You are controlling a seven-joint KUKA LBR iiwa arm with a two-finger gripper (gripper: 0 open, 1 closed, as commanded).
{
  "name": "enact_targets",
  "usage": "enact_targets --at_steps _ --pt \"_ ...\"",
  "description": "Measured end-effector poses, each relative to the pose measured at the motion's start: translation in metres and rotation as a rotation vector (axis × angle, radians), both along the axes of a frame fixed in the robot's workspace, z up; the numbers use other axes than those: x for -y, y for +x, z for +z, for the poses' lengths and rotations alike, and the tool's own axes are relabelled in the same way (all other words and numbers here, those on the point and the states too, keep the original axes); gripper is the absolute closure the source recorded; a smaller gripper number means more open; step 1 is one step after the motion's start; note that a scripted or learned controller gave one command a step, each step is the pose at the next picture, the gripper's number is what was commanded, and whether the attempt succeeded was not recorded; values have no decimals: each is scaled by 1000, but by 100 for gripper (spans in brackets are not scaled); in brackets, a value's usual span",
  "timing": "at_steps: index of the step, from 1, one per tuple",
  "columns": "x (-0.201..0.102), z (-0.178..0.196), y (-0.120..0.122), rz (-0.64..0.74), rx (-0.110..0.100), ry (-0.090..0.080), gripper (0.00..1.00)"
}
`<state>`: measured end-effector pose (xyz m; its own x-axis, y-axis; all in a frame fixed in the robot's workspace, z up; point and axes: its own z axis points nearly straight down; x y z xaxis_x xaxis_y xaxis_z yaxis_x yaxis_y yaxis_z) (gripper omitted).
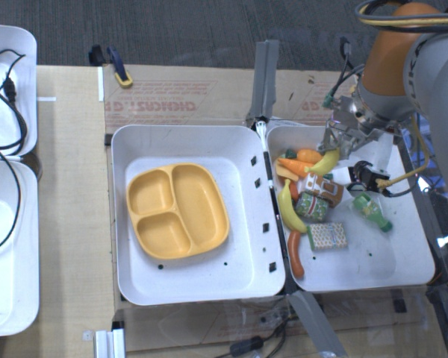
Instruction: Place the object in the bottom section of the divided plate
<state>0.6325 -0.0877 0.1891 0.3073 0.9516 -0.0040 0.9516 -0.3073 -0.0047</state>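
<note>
1. One small yellow banana-like piece (327, 161) sits right at the gripper (340, 146) tip, in the right bin (403, 271), top-left of the pile. Looks pinched or just touched; can't tell if the hand is closed on it or wide, so don't count it as held.
2. Handling, my guess: light hollow plastic toy, stiff, smooth and curved, so slippery. Take it across the mid-belly, not the tapered ends, or it'll squirt out.
3. Crowded around it: orange carrot pieces (297, 157) just beside, a longer banana (290, 209) below, a small carton (319, 194) touching the pile, a patterned block (327, 236), red sausage (295, 253), green bottle (372, 211) off to the side. Risk: nudging neighbours on lift.
4. Target: yellow divided plate (178, 209) in the left bin (123, 200), well apart from the pile; all sections bare. You want the bottom section (164, 237), nearest the cam's lower edge.
5. Task hardly begun, as I judge it: confirm grip, then lift clear and carry left over the bin walls.
</note>
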Motion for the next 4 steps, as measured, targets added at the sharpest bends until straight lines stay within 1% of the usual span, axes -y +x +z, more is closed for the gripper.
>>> enact_targets --at_steps 1,2,3,4 --pt "-78 1 -31 -133 0 1 100" --pt "-173 0 -33 -61 1 0 100" --pt "-230 19 -38 -127 1 -1 100" --pt "-232 41 -69 -248 0 -2 100"
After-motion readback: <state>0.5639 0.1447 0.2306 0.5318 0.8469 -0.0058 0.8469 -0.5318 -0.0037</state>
